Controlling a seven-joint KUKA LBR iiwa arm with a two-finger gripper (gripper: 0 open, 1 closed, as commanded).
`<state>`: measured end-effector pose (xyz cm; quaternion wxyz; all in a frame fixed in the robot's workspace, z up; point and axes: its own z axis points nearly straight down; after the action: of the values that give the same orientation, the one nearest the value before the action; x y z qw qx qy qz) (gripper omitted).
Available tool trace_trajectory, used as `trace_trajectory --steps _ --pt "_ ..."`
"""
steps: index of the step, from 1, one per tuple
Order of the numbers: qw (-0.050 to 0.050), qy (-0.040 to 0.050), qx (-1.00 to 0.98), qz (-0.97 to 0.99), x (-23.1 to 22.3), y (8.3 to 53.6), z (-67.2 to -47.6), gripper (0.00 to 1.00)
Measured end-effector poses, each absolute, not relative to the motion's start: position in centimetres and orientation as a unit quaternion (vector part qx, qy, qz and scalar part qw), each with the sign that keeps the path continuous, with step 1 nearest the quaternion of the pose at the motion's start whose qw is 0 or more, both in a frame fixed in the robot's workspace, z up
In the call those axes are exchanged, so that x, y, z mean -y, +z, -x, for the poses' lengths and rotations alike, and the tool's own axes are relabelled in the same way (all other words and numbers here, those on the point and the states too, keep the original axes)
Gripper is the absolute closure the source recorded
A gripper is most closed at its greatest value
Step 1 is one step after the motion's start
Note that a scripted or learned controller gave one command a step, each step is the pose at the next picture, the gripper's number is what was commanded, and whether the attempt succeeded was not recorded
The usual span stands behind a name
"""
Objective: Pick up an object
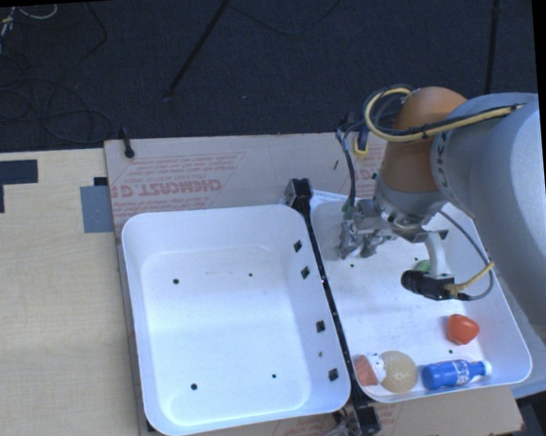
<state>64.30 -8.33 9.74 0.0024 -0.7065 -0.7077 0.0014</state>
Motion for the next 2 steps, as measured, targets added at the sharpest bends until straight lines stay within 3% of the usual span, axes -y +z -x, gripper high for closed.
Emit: trace_trajectory --steps 1,2 --pt "-0.001 -0.0002 0.707 0.708 11.41 14.45 -64.43 1.0" --pt "0.001 0.0009 0.707 0.707 11.31 14.14 -64.35 0.0"
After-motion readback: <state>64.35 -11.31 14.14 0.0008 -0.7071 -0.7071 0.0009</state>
